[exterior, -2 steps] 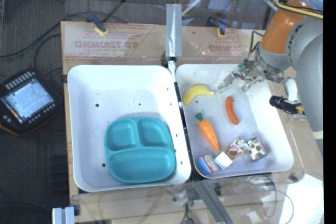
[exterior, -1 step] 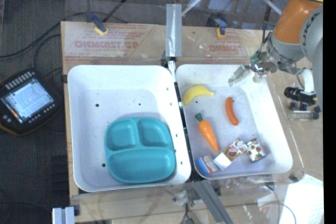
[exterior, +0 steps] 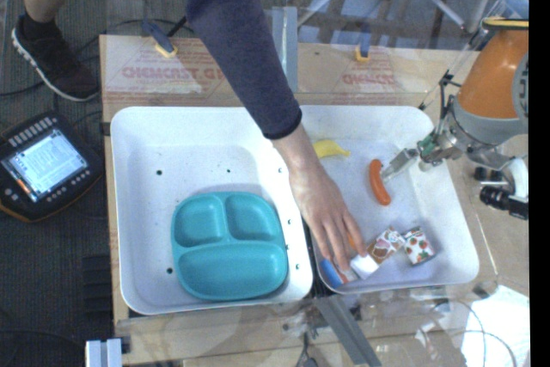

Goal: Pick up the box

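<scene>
While reaching in from three o'clock, hangs over the upper right part of the right shallow white bin (exterior: 447,223): grey arm with an orange band (exterior: 497,86), ending in a slim two-finger gripper (exterior: 397,167) pointed toward nine o'clock; cannot tell whether that claw is open or closed, and nothing seen in it; just beside its tip, toward seven o'clock, an orange-red sausage-shaped toy (exterior: 379,182) flat on the bin floor, apart from the claw. Down at five o'clock in the same bin, a small white box with red and brown print (exterior: 418,247), lying loose near the front wall, well apart from the gripper; touching it at nine o'clock, a second small printed box (exterior: 387,244). Across the bin from eleven o'clock, a person's arm in a dark blue sleeve (exterior: 232,21), the bare hand (exterior: 326,215) down near the front left corner, beside the second small printed box; under it a small blue-and-white object (exterior: 344,269), too hidden to name. At twelve o'clock of the hand, a yellow banana-shaped toy (exterior: 333,150). Filling the lower half of the left shallow white bin (exterior: 146,150), a teal plastic divided plate (exterior: 229,245).
</scene>
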`<state>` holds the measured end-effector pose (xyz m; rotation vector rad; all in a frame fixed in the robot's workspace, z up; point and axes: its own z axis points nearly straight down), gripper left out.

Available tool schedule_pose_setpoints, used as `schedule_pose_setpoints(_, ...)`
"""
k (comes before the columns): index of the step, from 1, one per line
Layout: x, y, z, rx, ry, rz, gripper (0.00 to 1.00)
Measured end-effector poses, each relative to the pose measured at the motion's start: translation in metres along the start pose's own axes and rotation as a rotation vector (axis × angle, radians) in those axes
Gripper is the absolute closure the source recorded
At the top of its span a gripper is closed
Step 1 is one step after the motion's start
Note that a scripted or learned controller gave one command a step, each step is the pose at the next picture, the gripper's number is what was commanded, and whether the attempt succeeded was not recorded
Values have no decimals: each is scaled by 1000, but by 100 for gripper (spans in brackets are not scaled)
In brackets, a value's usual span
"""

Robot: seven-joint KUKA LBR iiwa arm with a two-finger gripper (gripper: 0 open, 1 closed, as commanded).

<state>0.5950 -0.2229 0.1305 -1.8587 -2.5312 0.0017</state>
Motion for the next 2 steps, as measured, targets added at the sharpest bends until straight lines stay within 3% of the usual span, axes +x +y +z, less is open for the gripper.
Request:
schedule_pose_setpoints(1,78,8,14,1,3,157,0)
schedule_pose_setpoints(2,118,-12,40,-13,-10,2,0)
